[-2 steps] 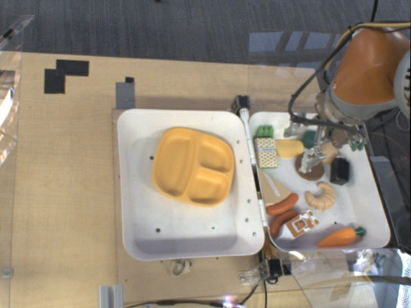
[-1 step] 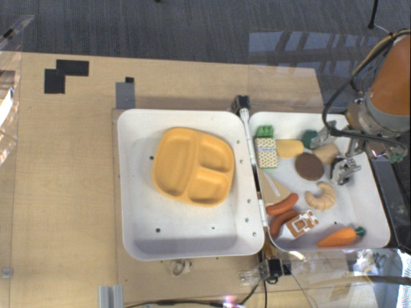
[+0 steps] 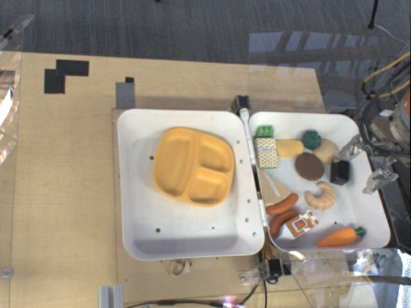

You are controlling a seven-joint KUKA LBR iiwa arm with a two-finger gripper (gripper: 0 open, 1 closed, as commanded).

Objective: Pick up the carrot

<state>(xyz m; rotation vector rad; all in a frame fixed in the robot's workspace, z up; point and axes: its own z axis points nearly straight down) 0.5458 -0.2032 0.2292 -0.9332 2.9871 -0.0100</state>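
The carrot, orange with a green tip, lies flat in the front right corner of the right bin, its tip pointing right. My gripper hangs over that bin's right edge, farther back than the carrot and apart from it. Its two silver fingers are spread, so it is open with nothing between them.
The right bin also holds a black block beside the gripper, a croissant, a brown disc, two sausages, a green piece and a patterned box. A yellow divided plate lies in the left bin.
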